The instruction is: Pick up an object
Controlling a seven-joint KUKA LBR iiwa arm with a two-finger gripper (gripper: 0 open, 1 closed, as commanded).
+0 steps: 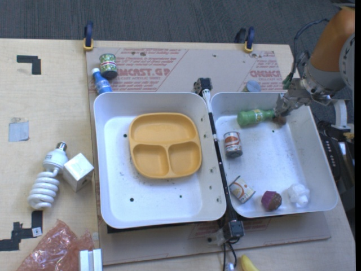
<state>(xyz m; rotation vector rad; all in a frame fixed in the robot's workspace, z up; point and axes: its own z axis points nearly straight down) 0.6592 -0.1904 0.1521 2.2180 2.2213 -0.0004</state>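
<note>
The right bin (316,145) holds a green bottle (254,117) lying on its side near the far wall. A small brown-labelled can (232,144) stands near the left wall. A tilted can (241,190), a maroon ball-like object (271,200) and a crumpled white object (298,195) lie along the near side. My gripper (282,109) hangs over the bin's far right corner, right at the bottle's dark cap end. I cannot make out whether it touches the bottle.
The left bin (113,191) holds a yellow divided plate (165,144). On the bench to the left lie a spiral light bulb (46,179), a white cube (78,170) and a red mesh bag (53,247). A small blue-green bottle (105,71) lies behind the left bin.
</note>
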